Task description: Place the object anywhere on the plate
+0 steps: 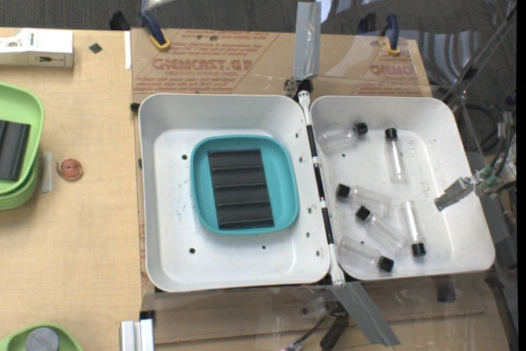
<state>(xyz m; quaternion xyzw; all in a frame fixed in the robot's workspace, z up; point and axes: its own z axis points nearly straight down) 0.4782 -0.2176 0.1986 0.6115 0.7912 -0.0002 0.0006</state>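
From here I can't tell the gripper's (454,195) state; those clear vials (395,152) look light, slick, breakable, so I'd pinch one mid-barrel for the teal plate (283,177)

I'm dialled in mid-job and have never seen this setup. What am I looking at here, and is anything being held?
This is one fixed camera above the bench, looking down at a slant. Two shallow white bins sit side by side. The left bin holds a teal plate with a dark ribbed block lying on it. The right bin holds several clear vials with black caps, scattered loose. The robot arm reaches in from the right, and its tool sits at the right bin's far edge. It is too small to tell whether it is open or shut, and I see no vial in it. Beyond the bins lie a green tray, cardboard and clamps.
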